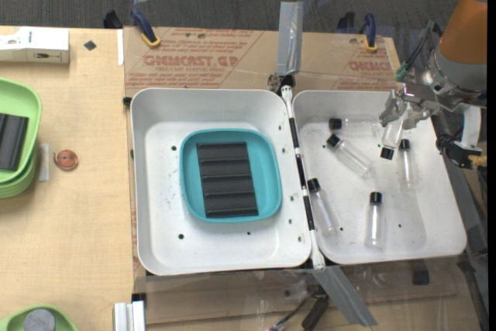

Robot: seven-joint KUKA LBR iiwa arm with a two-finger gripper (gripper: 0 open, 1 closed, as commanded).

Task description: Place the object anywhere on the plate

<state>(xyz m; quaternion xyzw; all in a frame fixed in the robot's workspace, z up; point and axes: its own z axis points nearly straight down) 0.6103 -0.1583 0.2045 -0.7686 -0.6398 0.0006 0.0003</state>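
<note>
The hand (393,124) hangs over the far right part of the right bin (434,244). A clear vial with a black cap (387,142) sits right under it, but you cannot tell if the hand is open or closed. More clear vials (374,218) lie loose in that bin. The teal plate (231,174) rests in the left bin (155,229).

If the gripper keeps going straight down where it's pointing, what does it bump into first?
Probably the black-capped vial right under the gripper, over the right bin. Depth is hard to judge from above, so it may already be touching.
</note>
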